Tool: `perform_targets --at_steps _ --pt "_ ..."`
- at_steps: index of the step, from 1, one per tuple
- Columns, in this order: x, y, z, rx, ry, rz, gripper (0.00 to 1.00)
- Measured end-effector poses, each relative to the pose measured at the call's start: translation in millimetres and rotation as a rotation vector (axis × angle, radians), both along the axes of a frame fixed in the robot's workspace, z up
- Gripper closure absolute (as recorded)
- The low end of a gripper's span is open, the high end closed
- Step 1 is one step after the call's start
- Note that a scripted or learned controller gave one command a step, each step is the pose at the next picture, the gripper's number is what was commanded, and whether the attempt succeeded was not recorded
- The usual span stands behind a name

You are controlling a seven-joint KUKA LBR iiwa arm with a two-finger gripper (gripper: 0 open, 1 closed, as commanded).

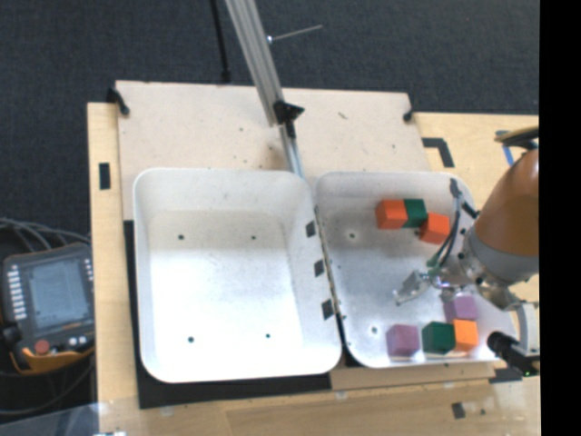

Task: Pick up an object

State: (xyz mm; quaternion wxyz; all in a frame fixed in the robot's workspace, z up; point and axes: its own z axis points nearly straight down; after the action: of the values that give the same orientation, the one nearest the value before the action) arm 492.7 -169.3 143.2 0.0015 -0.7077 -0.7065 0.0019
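Observation:
The right bin (363, 243) holds several small blocks. At its back lie an orange block (391, 213), a green block (415, 211) touching it, and a second orange block (435, 228). Along the front wall sit a purple block (402, 339), a green block (438, 337) and an orange block (466, 334), with another purple block (464, 308) just behind them. My gripper (413, 286) hangs over bare bin floor in the middle of the right bin, between the back group and the front row. No block shows in it.
The left bin (227, 271) stands beside the right one, their walls meeting at the middle. A slanted metal pole (259, 53) rises behind the bins. A teach pendant (50, 298) sits off the bench at the left.

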Motion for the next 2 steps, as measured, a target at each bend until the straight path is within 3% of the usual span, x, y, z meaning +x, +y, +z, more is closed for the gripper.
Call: perform_targets --at_steps 1,2 --pt "1 -2 -46 -0.002 -0.008 0.0 0.0" --pt "3 -3 -34 -0.002 -0.013 -0.005 1.0"
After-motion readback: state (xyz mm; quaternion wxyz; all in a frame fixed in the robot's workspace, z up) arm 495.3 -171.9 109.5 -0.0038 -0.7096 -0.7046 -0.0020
